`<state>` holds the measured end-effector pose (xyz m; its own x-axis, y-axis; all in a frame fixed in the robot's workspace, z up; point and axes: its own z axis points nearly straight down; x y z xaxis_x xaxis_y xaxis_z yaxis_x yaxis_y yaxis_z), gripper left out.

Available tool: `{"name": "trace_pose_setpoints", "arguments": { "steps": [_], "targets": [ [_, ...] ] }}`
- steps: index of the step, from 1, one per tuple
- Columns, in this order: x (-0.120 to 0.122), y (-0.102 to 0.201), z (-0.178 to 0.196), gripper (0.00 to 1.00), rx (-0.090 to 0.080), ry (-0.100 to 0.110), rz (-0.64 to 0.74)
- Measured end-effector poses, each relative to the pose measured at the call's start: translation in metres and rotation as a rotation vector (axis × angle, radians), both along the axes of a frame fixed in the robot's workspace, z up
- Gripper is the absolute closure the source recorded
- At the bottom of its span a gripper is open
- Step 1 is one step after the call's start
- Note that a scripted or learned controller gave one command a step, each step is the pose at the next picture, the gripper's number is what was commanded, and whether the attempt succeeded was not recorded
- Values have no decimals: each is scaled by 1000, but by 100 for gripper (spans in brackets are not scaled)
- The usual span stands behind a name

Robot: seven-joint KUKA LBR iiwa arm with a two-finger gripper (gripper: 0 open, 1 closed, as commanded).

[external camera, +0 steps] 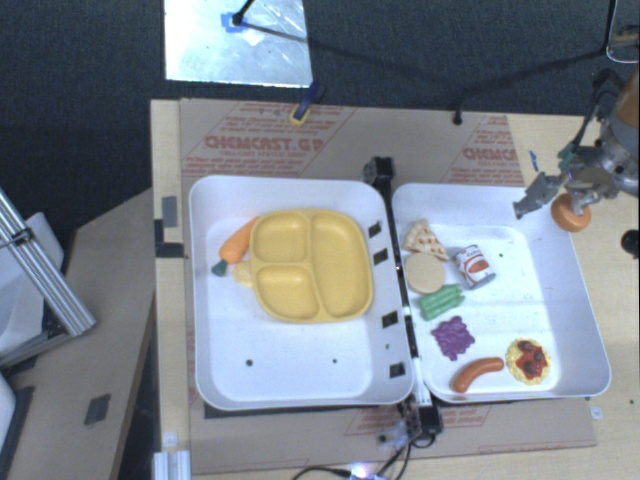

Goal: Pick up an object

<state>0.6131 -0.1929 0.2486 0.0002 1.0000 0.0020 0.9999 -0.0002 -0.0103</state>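
My gripper (563, 204) hangs over the upper right rim of the right bin (590, 308), shut on a small round orange fruit (572, 214) that sits over the rim line. In the right bin lie a pizza slice (425, 238), a tan round cookie (426, 273), a red and white can (473, 265), a green pea pod (440, 301), purple grapes (454, 336), a sausage (477, 372) and a small round pizza (528, 360). All of these are to the left of and below the gripper.
The left bin (215, 348) holds a yellow divided plate (305, 265) with a carrot (237, 240) at its upper left edge. A black divider (392, 268) runs between the bins. Cardboard (330, 133) lies under both bins.
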Motion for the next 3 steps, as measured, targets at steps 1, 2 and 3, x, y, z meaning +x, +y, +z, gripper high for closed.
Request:
{"name": "trace_pose_setpoints", "arguments": {
  "steps": [1, 2, 3],
  "targets": [
    [2, 1, 8, 0, -2, -12, 3],
    [3, 11, -45, 0, -1, -9, 5],
    [2, 15, -107, 0, -1, -9, 3]
  ]
}}
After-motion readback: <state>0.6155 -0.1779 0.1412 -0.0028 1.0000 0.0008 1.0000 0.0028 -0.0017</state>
